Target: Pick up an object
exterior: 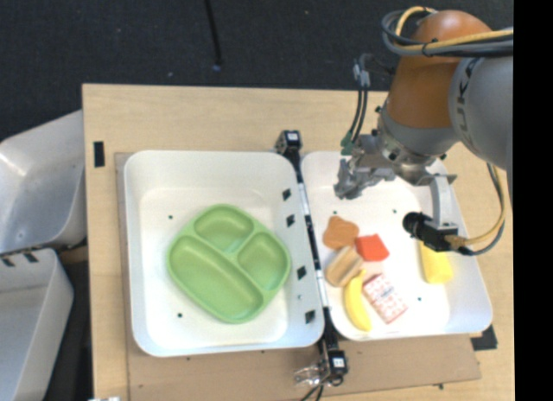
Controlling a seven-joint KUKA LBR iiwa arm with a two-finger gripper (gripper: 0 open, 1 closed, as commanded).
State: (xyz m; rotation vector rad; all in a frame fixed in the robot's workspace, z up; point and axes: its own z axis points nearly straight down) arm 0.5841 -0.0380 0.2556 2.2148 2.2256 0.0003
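- Camera view: end effector (352, 181) hung over right bin (467, 304); finger state could not be told.
- Toys, including banana (355, 302), lay loose below, likely unpicked.
- Green tray (228, 263) occupied left bin (138, 304).

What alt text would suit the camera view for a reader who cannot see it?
A grey arm with an orange band reaches from the right, its gripper hovering over the back of the right bin, which holds a banana, an orange piece, a red block and other small items. The left bin holds a green divided plate.
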